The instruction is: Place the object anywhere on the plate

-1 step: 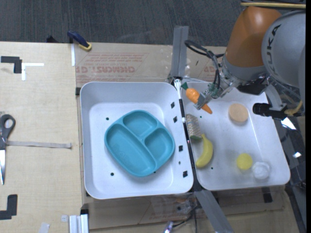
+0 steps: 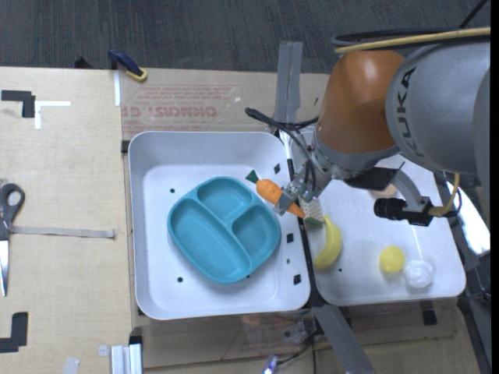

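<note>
A blue divided plate (image 2: 222, 232) lies in the left white bin (image 2: 148, 209). An orange toy carrot (image 2: 270, 192) with a green top hangs over the plate's upper right rim, near the wall between the two bins. My gripper (image 2: 301, 199) reaches down from the right and is shut on the carrot's thick end, which shows between the fingers. The arm's orange band and grey wrist cover the upper part of the right bin.
The right bin (image 2: 366, 291) holds a yellow banana (image 2: 328, 244) just below the gripper, a yellow lemon (image 2: 392, 259) and a small white object (image 2: 419, 273). Scissors (image 2: 8, 209) lie on the bench at the far left.
</note>
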Tool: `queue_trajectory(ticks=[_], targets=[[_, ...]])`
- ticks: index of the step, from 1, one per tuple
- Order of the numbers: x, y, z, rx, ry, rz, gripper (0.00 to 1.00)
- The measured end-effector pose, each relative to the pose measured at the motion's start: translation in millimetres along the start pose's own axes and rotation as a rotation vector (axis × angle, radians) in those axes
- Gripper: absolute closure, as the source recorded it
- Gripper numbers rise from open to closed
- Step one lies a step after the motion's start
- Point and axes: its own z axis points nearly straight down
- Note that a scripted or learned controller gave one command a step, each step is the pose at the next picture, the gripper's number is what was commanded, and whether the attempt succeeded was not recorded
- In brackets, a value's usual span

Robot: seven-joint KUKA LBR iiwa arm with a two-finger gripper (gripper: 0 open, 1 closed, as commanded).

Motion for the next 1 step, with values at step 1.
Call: queue_trajectory(ticks=[1], targets=[[-0.3,-0.2,0.0,0.000,0.000,0.000,0.00]])
